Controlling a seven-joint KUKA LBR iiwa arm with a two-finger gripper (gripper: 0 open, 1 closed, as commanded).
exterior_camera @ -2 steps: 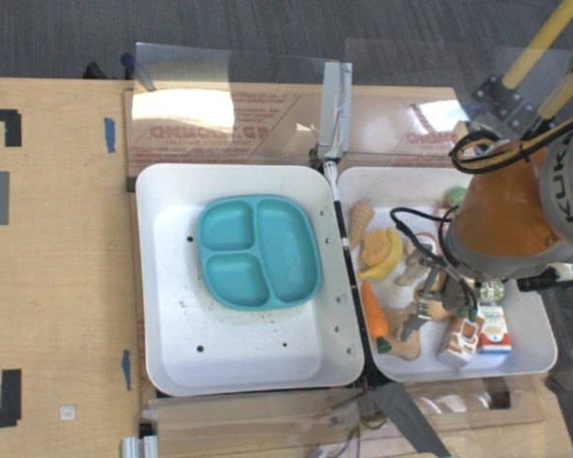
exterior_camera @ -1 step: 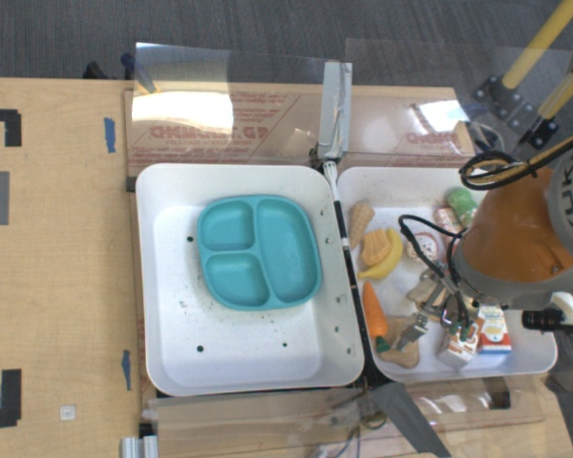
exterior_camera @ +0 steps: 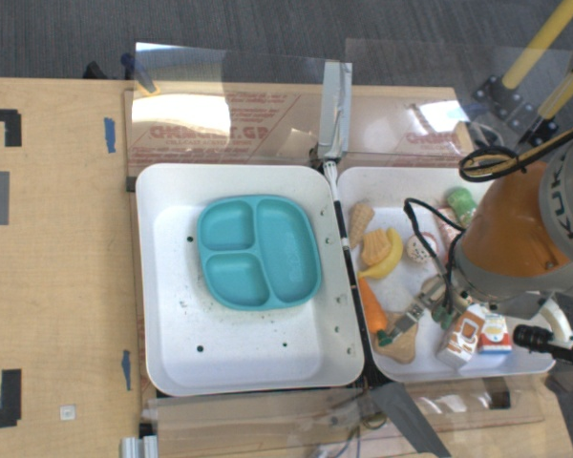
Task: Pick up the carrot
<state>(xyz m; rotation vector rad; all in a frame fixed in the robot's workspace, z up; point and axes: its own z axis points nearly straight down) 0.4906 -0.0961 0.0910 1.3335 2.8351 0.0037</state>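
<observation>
The carrot (exterior_camera: 372,307) lies in the right bin (exterior_camera: 535,363), close against its left wall, its green top pointing toward the bin's near edge. The gripper (exterior_camera: 422,305) hangs just right of it, fingers low among the toys; whether they are spread or closed cannot be told. A banana (exterior_camera: 382,253) and an ice-cream cone (exterior_camera: 361,221) lie above the carrot, a small carton (exterior_camera: 461,339) to the right. The left bin (exterior_camera: 162,284) holds a teal divided plate (exterior_camera: 260,252).

I see a brown cardboard bench top (exterior_camera: 57,284) with black marks and bits of blue tape (exterior_camera: 109,134). Behind the bench top is a dark grey floor (exterior_camera: 267,8). Bright light shines on clear plastic sheets (exterior_camera: 229,113) at the bench top's far edge.
</observation>
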